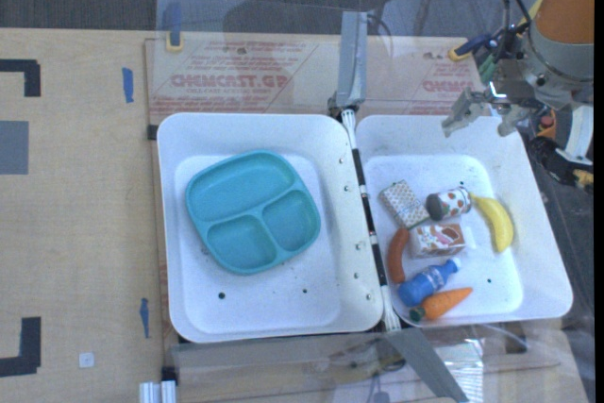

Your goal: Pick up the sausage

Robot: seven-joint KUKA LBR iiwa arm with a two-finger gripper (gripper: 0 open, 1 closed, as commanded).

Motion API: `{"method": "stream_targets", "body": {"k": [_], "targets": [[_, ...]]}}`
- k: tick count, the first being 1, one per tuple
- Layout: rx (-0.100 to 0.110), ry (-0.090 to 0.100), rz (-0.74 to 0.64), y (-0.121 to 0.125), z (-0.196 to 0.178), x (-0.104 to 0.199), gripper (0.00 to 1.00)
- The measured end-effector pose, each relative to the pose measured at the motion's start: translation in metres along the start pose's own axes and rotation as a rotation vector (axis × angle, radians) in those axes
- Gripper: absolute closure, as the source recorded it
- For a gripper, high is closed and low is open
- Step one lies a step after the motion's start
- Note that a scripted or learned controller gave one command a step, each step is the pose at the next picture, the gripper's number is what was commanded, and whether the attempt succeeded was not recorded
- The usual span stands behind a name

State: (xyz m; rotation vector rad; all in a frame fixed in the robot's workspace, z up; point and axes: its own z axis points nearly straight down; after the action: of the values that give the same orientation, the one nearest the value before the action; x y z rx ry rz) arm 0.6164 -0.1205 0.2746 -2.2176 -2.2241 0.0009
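Well below-left of gripper (481, 113): sausage (398, 255), untouched beside carton (437, 239). Jaws spread, holding nothing. Descent, grasp & lift all left.

Single fixed camera, mounted above the bench (75, 203), looks down at a slant on both white bins (179, 146); mounting height apparently moderate.
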Motion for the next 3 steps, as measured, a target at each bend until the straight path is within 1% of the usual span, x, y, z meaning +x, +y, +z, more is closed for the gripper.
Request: {"method": "stream_targets", "body": {"k": [1, 2, 3], "targets": [[0.000, 0.000, -0.168, -0.108, 0.078, 0.012, 0.00], [-0.004, -0.001, -0.134, -0.102, 0.174, 0.020, 0.00], [-0.009, -0.003, -0.378, -0.062, 0.187, 0.024, 0.00]]}}
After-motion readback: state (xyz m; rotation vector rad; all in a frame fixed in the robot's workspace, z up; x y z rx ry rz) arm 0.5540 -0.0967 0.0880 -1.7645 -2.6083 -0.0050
